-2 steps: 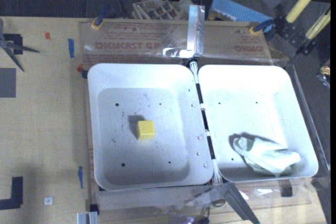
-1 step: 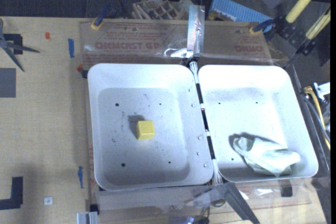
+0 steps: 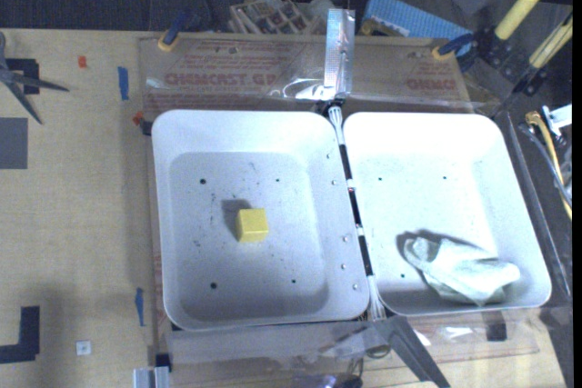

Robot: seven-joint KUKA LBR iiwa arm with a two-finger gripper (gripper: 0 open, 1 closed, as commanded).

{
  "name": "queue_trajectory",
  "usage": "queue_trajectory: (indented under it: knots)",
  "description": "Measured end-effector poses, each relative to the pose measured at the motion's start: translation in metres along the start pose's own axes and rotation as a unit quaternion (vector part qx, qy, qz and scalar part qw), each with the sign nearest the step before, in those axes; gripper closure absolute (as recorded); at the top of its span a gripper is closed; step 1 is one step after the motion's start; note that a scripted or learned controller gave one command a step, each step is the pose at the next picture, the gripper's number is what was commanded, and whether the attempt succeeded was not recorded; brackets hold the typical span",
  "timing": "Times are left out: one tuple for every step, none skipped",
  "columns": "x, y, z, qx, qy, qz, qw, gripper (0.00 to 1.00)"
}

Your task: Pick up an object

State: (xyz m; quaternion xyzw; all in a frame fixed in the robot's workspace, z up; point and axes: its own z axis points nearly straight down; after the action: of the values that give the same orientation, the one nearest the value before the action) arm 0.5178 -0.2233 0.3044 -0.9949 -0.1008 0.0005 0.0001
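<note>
The rig's bench is a pale wooden bench top [image 3: 73, 195] that bears two shallow white plastic bins with rounded corners, a left bin [image 3: 164, 195] and a right bin [image 3: 509, 159]. A dark narrow seam [image 3: 350, 195] runs between them, with small pale fasteners along both of its edges.
</note>
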Motion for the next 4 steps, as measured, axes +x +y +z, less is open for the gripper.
queue_trajectory:
  knots:
    - [0.001, 0.000, -0.010, 0.000, 0.000, -0.001, 1.0000, 1.00]
    - [0.001, 0.000, -0.020, 0.000, 0.000, -0.001, 1.0000, 1.00]
    - [0.001, 0.000, -0.030, -0.001, 0.000, -0.002, 1.0000, 1.00]
    - [0.001, 0.001, -0.040, -0.001, 0.000, -0.001, 1.0000, 1.00]
